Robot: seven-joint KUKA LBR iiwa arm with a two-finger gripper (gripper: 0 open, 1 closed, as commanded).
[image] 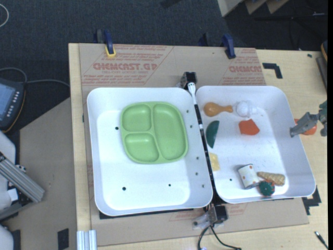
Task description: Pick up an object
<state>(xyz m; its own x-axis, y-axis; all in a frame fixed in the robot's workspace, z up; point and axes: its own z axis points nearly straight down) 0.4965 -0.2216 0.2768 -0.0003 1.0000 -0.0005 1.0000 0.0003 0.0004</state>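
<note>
Dark carpet surrounds a plywood bench (156,56) stamped with red lettering and held at its far edge by blue clamps, and on it two shallow white bins sit side by side. From where I stand the picking has not begun: every object lies in a bin.

Nearest me, in the front corner of the right bin (291,186), a small white cup-like piece (246,175) lies on its side. Just beside it is a tan, speckled piece (273,178), with a dark green ball (266,189) touching its front. A little yellow block (214,162) sits against the wall between the bins.

Further back, the left bin (104,191) holds a light green divided plate (154,132), flat and upright, with nothing in its three compartments. Level with it in the right bin are a dark green wedge (212,133) and an orange-red block (248,127). Behind those, a tan drumstick-shaped toy (217,108) and a whitish lump (243,108) lie close together.

At the right bin's outer rim, the gripper (307,125) shows as grey fingers with something orange behind them. It is partly cut off, so I cannot tell whether the fingers are spread or pressed together, and nothing shows between them. It hangs well apart from every object, the orange-red block being nearest. Choosing a target, reaching in, closing and lifting all remain to be done.
</note>
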